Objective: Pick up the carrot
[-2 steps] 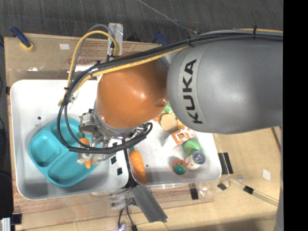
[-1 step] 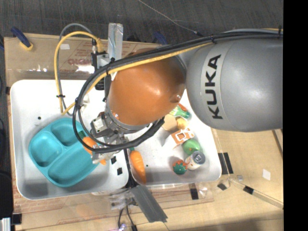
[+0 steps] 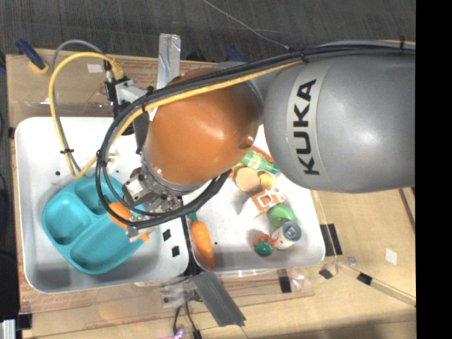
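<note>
The left bin (image 3: pixel 32 189) holds a teal divided tray (image 3: pixel 81 228); the right bin (image 3: pixel 311 210) holds a carrot (image 3: pixel 202 239) and toy foods. "KUKA" marks the arm (image 3: pixel 339 119). The pincer's (image 3: pixel 145 203) state: cannot tell.

I see an orange carrot (image 3: pixel 201 239) at the right bin's (image 3: pixel 311 210) near-left corner, bins white. Teal divided tray (image 3: pixel 78 224) in left bin (image 3: pixel 28 189). Arm (image 3: pixel 339 111) grey w/ black KUKA lettering, orange band (image 3: pixel 198 136). Yellow cable (image 3: pixel 63 83).

Overhead camera, slanted down, close on both bins (image 3: pixel 28 189), perhaps tilted
</note>
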Controlling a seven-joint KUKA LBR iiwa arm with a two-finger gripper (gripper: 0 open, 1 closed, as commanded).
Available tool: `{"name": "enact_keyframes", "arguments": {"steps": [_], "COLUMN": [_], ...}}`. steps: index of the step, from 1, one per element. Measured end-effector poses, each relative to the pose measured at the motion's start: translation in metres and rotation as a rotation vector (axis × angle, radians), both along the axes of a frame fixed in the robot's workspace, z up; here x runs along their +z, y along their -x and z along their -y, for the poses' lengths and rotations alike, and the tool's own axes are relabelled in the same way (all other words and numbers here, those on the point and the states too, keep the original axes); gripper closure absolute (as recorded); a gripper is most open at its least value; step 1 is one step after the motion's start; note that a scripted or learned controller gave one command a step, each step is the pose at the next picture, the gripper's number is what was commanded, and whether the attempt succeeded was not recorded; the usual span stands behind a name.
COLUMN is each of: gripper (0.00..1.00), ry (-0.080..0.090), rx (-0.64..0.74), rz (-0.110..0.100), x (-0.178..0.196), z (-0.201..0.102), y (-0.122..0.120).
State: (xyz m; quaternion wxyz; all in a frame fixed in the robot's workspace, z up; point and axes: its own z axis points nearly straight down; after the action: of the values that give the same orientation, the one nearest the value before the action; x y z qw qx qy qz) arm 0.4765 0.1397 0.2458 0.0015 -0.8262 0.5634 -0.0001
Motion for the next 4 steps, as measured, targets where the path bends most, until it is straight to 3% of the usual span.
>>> {"name": "enact_keyframes", "arguments": {"steps": [1, 2, 3, 4], "gripper": [1.00, 1.00, 1.00, 1.00], "ry": [0.000, 0.000, 0.000, 0.001], "rx": [0.250, 0.547, 0.998, 0.776], "rz": [-0.001, -0.002, -0.002, -0.004], "x": [0.022, 0.012, 0.017, 0.014], "z": [-0.079, -0.079, -0.064, -0.078], "y": [0.001, -0.004, -0.023, -0.099]}}
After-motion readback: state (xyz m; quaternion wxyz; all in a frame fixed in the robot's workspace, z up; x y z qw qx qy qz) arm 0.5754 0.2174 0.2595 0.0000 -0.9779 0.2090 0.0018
